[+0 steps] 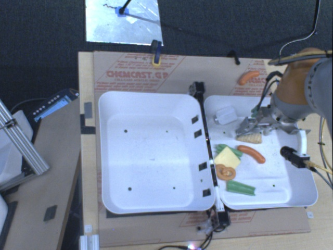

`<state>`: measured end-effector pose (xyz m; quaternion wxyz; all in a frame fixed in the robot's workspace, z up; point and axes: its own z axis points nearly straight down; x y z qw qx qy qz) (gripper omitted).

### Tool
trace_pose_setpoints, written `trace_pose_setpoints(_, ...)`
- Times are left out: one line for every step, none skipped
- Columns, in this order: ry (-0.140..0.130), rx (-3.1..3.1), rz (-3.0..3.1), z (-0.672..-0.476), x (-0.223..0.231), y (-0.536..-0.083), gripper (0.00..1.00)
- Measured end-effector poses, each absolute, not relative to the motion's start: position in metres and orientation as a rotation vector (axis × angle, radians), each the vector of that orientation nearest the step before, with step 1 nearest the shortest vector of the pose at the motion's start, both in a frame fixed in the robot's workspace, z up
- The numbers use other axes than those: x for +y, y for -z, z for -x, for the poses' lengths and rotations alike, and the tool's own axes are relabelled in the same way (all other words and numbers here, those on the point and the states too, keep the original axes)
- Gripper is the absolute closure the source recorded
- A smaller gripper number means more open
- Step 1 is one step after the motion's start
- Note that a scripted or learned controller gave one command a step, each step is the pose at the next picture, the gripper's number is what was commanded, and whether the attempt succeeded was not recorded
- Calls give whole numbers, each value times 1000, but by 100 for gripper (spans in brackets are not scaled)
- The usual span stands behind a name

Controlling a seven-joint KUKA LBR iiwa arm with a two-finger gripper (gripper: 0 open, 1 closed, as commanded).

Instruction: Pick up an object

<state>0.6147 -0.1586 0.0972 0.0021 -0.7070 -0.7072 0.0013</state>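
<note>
2 white bins side by side — left bin (151, 150), right bin (291, 191). The right bin holds 6 items: 1 white block (226, 115) far left, 1 tan corn piece (249, 137) just under the gripper (248, 126), 1 orange sausage (252, 153), 1 yellow wedge (227, 157), 1 orange slice (226, 172) and 1 green bean pod (240, 188) nearest. A 2nd sausage (248, 77) lies outside on the board, far side. Gripper sits low over the corn — fingers' state cannot be told.
</note>
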Motion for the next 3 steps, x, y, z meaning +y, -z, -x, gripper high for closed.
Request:
trace_pose_setpoints(-1,-2221,2218,-550,-107,-84,0)
trace_pose_setpoints(3,-2226,2221,-553,-108,-95,100)
trace_pose_setpoints(16,-2239,2226,-598,-115,-317,100)
